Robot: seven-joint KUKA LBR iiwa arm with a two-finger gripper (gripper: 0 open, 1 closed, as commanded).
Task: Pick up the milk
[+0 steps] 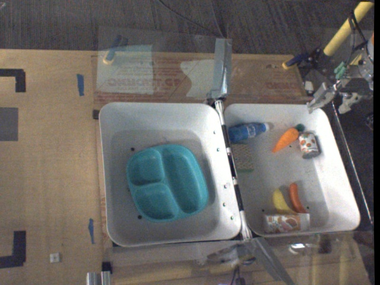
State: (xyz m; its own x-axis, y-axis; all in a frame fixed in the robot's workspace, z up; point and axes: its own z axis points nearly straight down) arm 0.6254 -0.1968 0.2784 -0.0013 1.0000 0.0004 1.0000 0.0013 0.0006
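The milk point(287, 222) is a small white carton with orange-red print. It lies on its side against the front wall of the right bin point(341, 177). My gripper point(325, 95) hangs over the back right corner of that bin, just outside its rim and far from the carton. Nothing shows between it and the bin floor.
The right bin also holds a blue bottle point(246, 131), a carrot point(287, 139), a small can point(308, 145), a yellow piece point(281, 200) and an orange piece point(296, 197) just behind the milk. A teal divided plate point(168, 182) lies in the left bin point(119, 129).
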